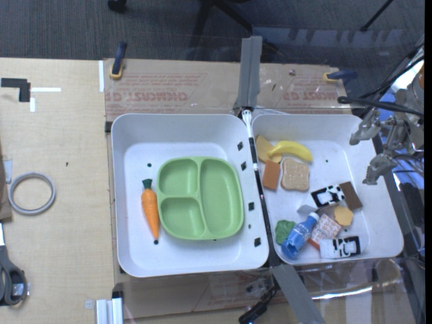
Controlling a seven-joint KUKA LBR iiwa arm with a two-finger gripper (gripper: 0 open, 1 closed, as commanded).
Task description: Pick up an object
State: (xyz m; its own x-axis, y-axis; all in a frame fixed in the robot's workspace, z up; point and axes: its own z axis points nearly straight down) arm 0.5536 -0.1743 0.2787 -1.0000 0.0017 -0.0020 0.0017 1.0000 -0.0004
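My gripper (371,152) hangs over the right edge of the right bin (368,248), open, with nothing between its fingers. It stands to the right of the bin's objects, apart from them. In that bin lie a banana (290,150), an orange block (271,175), a bread slice (295,175), a black-and-white piece (329,196), a brown block (349,194), a blue bottle (297,235), a green lump (283,229), a small packet (327,227) and a black-and-white box (344,247). The left bin (128,248) holds a green divided plate (200,198) and a carrot (150,208).
A grey tape roll (30,193) and scissors (10,285) lie on the wooden bench at the left. Orange-handled clamps (119,61) sit at the cardboard's back edge. A grey divider bar (250,73) runs between the bins.
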